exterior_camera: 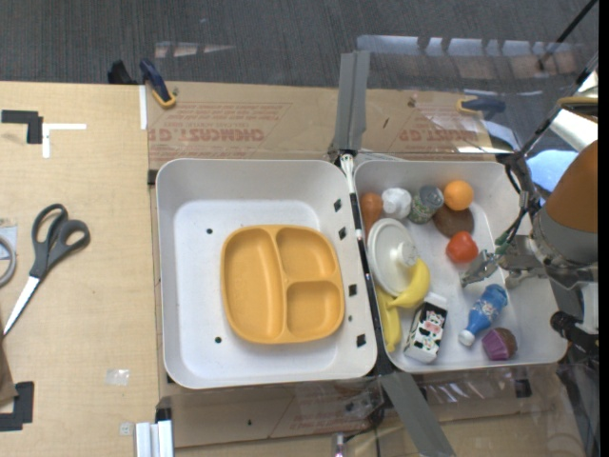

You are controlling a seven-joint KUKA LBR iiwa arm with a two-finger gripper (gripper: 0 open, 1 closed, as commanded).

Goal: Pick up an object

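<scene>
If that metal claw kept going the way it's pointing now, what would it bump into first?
The gripper points left, slightly downward in the picture, with a red tomato just above it and a blue bottle below. Straight on, it would probably reach the banana first, though depth is hard to judge.

Glossy white plastic bins (181,284), a matt yellow plastic tray (283,283), pale wooden bench (76,331).

Red print runs across the cardboard sheet (243,122) behind the left bin, upside down and mirrored from this camera; it seems to read "CHEMICAL GUYS", though the letters are faint. The matching red print on the cardboard (433,127) behind the right bin is too blurred to read.
</scene>
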